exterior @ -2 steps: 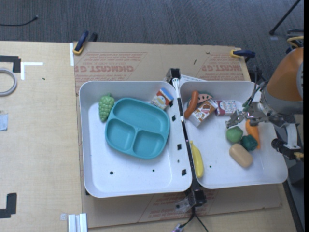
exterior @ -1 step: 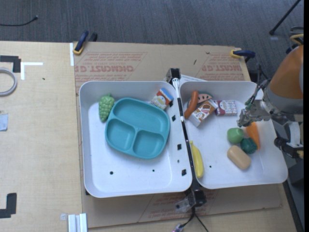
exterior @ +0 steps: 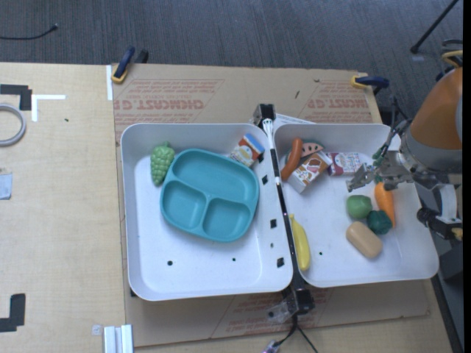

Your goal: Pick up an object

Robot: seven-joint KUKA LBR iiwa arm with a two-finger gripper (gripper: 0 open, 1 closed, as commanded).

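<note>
Jaws (exterior: 366, 176) of the grey metal gripper hang over the right white bin (exterior: 412, 271), near its right wall; whether they stand wide or narrow cannot be told. Just below them lie a round green fruit (exterior: 358, 206), an orange carrot (exterior: 385, 201), a dark teal lump (exterior: 380, 221) and a tan potato-shaped piece (exterior: 364, 240). A yellow banana (exterior: 301, 245) lies along the bin's left wall. The left white bin (exterior: 140, 263) holds a teal three-compartment plate (exterior: 210, 195) and a green grape cluster (exterior: 161, 162).
</note>
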